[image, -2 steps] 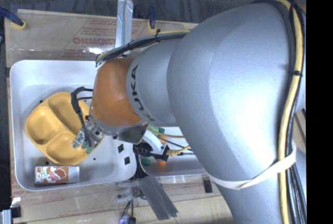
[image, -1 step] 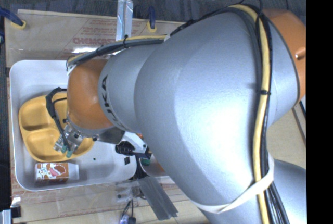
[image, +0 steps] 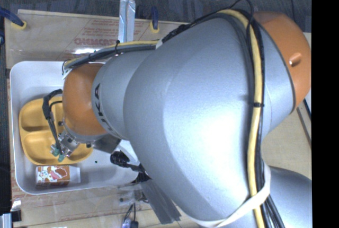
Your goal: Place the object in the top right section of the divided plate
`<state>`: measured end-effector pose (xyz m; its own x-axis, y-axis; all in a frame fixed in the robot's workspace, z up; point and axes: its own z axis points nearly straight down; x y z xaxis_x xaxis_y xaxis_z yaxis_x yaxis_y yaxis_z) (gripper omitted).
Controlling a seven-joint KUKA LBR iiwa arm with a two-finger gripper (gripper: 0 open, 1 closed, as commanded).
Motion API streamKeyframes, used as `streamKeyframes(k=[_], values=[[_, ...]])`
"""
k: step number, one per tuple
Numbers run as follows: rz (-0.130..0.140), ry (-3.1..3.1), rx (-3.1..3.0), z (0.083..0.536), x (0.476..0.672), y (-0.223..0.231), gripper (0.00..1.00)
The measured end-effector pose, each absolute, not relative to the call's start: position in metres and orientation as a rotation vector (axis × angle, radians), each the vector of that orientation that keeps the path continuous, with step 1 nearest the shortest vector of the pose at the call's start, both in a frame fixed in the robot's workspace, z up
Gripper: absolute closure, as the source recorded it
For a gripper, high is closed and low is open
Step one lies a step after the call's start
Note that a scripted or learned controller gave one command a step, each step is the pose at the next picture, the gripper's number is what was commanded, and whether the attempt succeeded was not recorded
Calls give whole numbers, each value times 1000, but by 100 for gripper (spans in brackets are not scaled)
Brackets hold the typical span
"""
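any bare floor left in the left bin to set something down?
Bare strips in the white bin: above the yellow divided plate, and right of the small printed packet along the bottom wall. Crowded at the plate's right edge, where the gripper and arm overhang.

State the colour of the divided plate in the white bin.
Yellow. The divided plate shows best in the camera view, left of the arm.

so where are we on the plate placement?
Done: arm has reached over the left bin. In hand: gripper sits low over the yellow divided plate; any held object is hidden. Left: placement unconfirmed. A small printed packet lies beside the plate.
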<state>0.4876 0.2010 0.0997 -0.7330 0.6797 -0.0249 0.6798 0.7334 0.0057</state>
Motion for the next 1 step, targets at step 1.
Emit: streamKeyframes(k=[1], values=[[-15,2966,997,103,481,201,100]])
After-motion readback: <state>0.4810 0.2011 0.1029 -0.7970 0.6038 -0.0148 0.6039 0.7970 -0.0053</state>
